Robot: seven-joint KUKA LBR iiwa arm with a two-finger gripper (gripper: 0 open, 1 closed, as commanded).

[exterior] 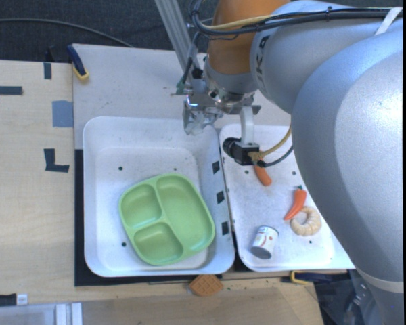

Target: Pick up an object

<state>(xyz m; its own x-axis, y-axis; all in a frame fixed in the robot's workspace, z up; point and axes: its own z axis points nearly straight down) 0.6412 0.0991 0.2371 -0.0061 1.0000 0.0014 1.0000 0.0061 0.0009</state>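
Gripper (201,119) sits over the left bin's (98,181) far right corner; jaws' state can't tell. Green divided plate (166,218) in left bin. Right bin (247,202): carrot (296,204), doughnut (306,221), small can (263,241). Pale wood bench (27,208), dark floor behind.

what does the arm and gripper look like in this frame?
The arm has smooth, rounded silver-grey casing with a glossy orange band above the wrist. Black and yellowish cables loop over the band. The gripper is small, bare grey metal, with a black part beside it trailing a yellowish hose.
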